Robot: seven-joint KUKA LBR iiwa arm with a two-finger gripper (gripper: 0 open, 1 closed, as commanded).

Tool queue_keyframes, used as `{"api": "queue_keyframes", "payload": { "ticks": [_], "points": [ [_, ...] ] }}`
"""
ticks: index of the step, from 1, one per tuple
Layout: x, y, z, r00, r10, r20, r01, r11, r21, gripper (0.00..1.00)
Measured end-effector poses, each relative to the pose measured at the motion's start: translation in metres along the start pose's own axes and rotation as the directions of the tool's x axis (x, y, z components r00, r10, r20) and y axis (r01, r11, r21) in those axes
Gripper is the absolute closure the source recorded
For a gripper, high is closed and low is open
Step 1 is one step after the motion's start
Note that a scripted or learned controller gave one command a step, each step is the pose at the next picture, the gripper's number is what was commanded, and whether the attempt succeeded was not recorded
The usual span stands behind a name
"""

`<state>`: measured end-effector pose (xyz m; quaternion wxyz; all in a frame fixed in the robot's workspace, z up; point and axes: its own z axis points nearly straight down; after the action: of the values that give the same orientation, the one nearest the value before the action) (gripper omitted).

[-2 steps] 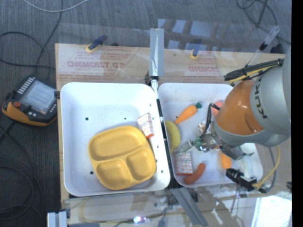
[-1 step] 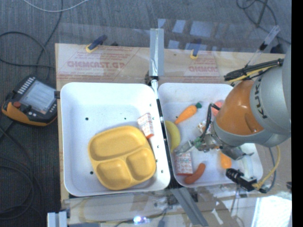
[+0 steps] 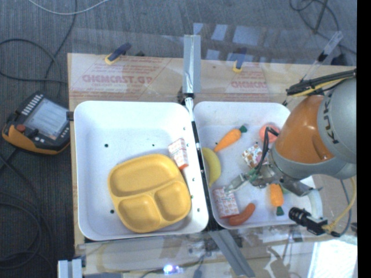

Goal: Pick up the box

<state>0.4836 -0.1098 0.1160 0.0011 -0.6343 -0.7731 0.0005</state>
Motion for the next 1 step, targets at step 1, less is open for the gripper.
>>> {"api": "queue_keyframes", "payload": {
  "ticks": [1],
  "points": [
    [0.0001,0.0000,0.0000,1.000,0.000,0.000,0.000,1.000,0.000,0.00]
  ]
}}
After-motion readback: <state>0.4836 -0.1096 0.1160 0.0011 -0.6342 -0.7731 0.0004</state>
